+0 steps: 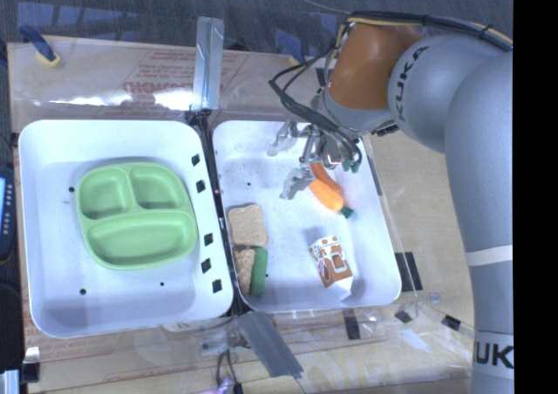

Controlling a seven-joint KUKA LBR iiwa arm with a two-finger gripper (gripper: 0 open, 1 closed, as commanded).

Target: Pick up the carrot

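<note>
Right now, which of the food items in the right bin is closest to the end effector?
The carrot, orange with a green tip, lies right beside the end effector near the bin's upper right. The bread slice and the small carton lie farther down the bin.

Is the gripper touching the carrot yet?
Cannot tell. In the camera view the gripper overlaps the carrot's upper end; the slanted view shows neither contact nor gap.
</note>
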